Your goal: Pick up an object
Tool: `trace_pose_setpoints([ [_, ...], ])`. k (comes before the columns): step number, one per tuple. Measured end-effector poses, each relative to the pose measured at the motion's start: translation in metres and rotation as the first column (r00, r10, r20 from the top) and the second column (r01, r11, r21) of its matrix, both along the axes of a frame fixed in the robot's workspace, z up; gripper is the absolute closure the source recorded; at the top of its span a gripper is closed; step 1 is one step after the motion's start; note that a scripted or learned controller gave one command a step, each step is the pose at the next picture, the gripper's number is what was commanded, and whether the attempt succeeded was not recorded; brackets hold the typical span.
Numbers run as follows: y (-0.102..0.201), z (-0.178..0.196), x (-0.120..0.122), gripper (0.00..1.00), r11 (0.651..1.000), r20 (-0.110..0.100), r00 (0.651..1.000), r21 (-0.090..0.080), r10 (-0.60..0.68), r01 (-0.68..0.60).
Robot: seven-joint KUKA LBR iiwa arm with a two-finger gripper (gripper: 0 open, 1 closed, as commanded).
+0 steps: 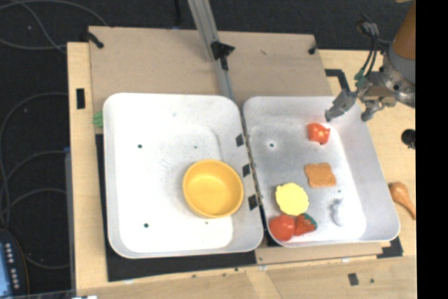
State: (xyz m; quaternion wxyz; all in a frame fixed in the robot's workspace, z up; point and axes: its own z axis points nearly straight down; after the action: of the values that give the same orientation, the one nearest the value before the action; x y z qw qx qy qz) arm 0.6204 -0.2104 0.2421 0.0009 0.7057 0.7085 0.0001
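Note:
The right bin (280, 119) holds a small red tomato-like piece (318, 133) near its far side. An orange-brown toast slice (320, 175) lies mid-bin, with a yellow round piece (291, 199) in front of it. Red pieces with a green bit (289, 226) sit at the front edge, and a small grey object (337, 211) lies to their right. My gripper (352, 108) hangs above the bin's far right corner, just up and right of the tomato piece. Its two fingers are spread apart with nothing between them.
A yellow bowl (212, 188) stands in the left bin (140, 129), toward its front right. A metal pole (199, 7) rises behind the bins. An orange item (400, 196) lies on the bench beyond the right bin. Cables trail on the dark floor at left.

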Motion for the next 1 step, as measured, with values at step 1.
trace_pose_setpoints([
  [1, -0.0004, 0.0001, -0.0001, 0.0, 1.0, -0.001, 1.0, -0.001, 0.0, 0.0],
])
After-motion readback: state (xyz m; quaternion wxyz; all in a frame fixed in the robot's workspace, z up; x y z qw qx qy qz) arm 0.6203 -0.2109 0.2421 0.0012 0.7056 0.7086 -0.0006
